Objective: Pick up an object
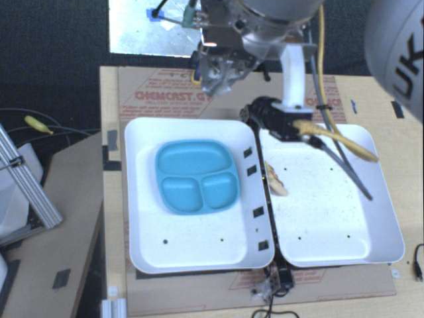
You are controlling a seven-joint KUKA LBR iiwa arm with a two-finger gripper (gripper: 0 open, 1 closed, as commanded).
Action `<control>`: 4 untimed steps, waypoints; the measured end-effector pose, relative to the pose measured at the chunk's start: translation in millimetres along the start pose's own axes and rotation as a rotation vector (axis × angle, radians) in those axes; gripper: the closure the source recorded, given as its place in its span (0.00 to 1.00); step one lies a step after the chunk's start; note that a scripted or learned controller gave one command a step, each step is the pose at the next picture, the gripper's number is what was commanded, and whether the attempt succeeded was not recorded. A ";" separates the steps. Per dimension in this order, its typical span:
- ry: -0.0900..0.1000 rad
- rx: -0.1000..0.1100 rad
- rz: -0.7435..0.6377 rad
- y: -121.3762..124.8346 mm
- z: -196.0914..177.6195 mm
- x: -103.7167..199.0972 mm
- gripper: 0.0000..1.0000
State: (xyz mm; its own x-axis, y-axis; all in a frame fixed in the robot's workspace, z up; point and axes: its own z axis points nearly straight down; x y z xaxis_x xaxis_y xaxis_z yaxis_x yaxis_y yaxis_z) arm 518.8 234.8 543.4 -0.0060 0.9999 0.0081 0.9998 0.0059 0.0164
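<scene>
Nearest us we see two white bins on the desk: the left bin holds a blue divided tray, the right bin a small tan object by its left wall.

Bench surroundings, seen from above

A brown cardboard sheet with red lettering lies under the two white bins. Bare aluminium framing slants at the left edge, near a yellow-tipped cable. Dark carpet surrounds the bench, with a pale floor patch beyond.
</scene>
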 end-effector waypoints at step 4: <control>-0.011 0.028 0.006 -36.9 171.2 -126.2 1.00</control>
State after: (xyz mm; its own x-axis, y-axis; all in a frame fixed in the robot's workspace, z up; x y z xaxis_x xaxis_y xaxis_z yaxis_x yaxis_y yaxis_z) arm 485.5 109.8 370.6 -0.0003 1.0000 -0.0028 0.9999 0.0003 -0.0115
